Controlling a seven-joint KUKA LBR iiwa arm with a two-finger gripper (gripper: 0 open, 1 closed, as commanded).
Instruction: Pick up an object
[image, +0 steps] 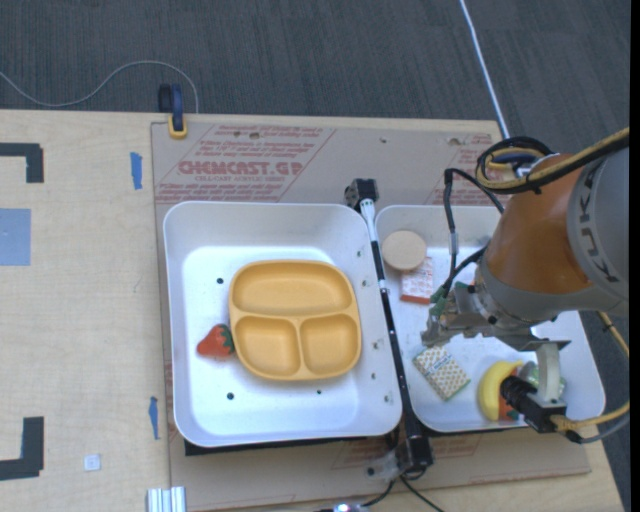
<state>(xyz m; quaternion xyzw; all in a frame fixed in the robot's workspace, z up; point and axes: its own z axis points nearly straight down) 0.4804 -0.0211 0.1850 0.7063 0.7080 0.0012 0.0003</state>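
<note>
position: fixed above bench (80, 300)
facing: down at a slant
coverage: both white bins, left bin (190, 320), right bin (590, 385)
arm entry: frame right

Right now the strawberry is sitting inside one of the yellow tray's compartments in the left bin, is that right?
Not quite. The strawberry is in the left bin, but it lies on the bin floor against the outer left edge of the yellow tray, not inside a compartment. The camera view shows it beside the tray's rim.
</note>
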